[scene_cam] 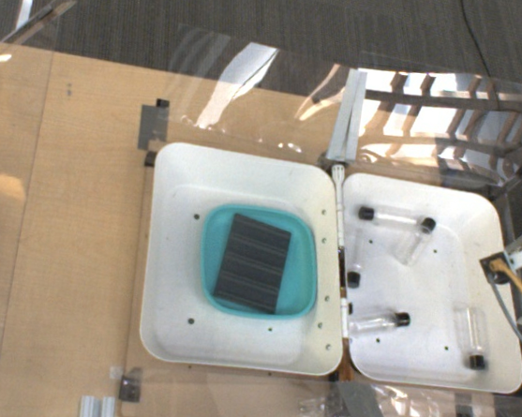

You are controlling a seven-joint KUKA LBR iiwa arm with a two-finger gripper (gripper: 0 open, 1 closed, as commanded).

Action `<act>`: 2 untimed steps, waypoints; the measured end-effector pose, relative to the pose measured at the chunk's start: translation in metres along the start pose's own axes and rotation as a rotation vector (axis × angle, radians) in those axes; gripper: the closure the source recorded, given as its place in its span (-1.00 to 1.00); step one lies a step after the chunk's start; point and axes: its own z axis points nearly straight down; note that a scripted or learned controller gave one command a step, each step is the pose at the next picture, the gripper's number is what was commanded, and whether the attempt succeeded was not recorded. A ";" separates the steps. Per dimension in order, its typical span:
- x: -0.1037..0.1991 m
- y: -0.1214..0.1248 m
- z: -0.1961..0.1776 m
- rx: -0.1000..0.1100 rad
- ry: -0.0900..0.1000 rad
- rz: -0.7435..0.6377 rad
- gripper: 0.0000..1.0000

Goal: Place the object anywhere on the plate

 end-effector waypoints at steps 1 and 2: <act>-0.014 -0.007 0.165 0.002 0.004 -0.019 -1.00; -0.015 -0.005 -0.185 -0.005 0.003 -0.150 -1.00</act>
